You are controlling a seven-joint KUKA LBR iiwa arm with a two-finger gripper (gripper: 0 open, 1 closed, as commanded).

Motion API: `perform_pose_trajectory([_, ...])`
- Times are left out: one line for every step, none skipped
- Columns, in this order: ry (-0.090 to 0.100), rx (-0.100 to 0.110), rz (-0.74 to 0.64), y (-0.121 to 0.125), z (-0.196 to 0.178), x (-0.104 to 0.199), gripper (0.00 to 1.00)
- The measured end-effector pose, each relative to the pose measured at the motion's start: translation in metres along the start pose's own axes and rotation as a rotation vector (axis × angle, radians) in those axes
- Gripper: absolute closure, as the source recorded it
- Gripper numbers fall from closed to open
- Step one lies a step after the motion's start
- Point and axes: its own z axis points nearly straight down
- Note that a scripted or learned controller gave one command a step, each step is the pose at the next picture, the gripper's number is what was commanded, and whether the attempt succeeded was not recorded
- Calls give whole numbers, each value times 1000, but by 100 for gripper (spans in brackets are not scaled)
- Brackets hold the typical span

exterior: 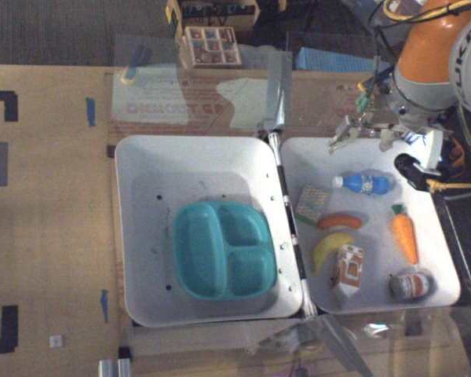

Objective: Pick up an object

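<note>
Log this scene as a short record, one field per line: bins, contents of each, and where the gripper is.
left bin: holds a teal divided plate, lying flat
right bin: holds a blue-capped bottle, carrot, hot dog, banana, small carton, can, small packet
bottle: lying on its side, near the far edge
banana and carton: close together, contact unclear
gripper: above the far edge of the right bin, nothing seen between its fingers
arm: enters from the right of the view
</note>
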Motion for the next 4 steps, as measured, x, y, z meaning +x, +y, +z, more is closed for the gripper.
perform_pose_trajectory([-2,-6,-73,-7,121,-33,0])
perform_pose_trajectory([-1,-11,-70,-5,109,-34,100])
perform_pose_trajectory([-2,-6,-201,5,-24,17,100])
perform_pose_trajectory([-2,-4,-201,5,-23,17,0])
